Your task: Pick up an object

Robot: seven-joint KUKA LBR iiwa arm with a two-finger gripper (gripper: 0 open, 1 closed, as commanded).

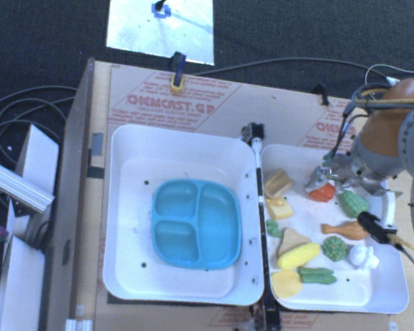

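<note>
The right bin (389,297) holds several toy foods. My gripper (322,179) hangs low over its back part, right above a small red-orange piece (322,193) and seemingly touching it. A green vegetable (353,204) lies just right of that piece, partly under the arm's wrist (382,147). Left of the gripper sit a tan bread chunk (278,182) and a yellow cheese block (280,209). Nearer the front lie a drumstick (344,229), broccoli (335,248), corn (298,254) and green beans (318,275).
The left bin (126,189) holds a blue divided plate (197,223). A black divider clip (255,135) stands between the bins. A white garlic piece (361,255) and a yellow round piece (286,283) lie at the right bin's front. Cables trail off the arm at the right.
</note>
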